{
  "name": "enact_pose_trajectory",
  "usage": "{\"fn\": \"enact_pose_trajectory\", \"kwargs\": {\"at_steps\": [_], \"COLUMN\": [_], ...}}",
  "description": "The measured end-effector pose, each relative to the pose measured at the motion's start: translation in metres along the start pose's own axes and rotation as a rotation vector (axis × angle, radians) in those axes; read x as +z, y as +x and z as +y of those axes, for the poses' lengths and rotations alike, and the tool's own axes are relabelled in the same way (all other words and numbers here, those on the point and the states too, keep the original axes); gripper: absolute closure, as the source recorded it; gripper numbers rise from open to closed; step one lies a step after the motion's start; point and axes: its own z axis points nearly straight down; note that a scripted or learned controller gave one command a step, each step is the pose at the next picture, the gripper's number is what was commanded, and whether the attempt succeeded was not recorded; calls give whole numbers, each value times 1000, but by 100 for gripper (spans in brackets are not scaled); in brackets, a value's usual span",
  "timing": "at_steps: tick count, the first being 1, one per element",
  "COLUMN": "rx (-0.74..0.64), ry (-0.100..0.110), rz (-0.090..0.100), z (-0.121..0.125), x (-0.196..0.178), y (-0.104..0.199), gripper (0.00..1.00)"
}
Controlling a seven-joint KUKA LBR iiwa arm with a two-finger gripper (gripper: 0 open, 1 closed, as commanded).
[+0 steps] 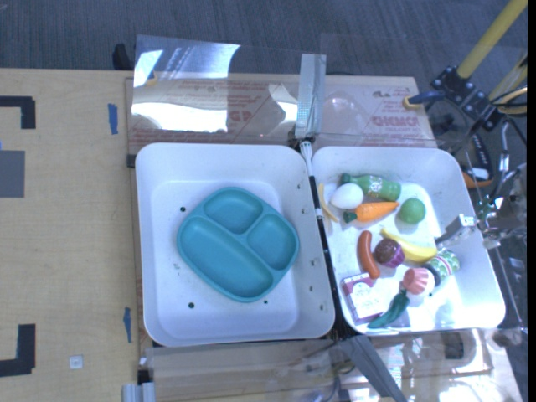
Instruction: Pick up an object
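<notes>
The right white bin [477, 296] holds several toy foods. A white egg [346, 195], a green bottle [369, 182], a carrot [374, 211] and a green lime [411, 211] lie at its far end. Nearer the front are a red sausage [366, 253], a purple plum [389, 251], a yellow banana [412, 249], a green-and-white striped piece [445, 265], a pink-red strawberry [416, 280], a green pepper [391, 311] and a pink packet [360, 296]. A grey metal part that looks like my gripper [463, 227] reaches over the bin's right rim, right of the banana, touching nothing.
The left white bin [159, 224] carries a teal divided plate [238, 243]. A clear plastic sheet [218, 99] lies behind both bins. Cables and a yellow pole [494, 32] crowd the upper right. Tan bench surface [59, 224] spreads to the left.
</notes>
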Motion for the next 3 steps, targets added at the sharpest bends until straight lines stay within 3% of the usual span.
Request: {"fn": "enact_pose_trajectory", "kwargs": {"at_steps": [1,2,3], "rx": [127,171,57], "ry": [-5,-24,-7], "rz": [-3,-5,0], "z": [-12,44,-11], "x": [-34,102,119], "y": [12,72,109], "gripper": [0,0,0]}}
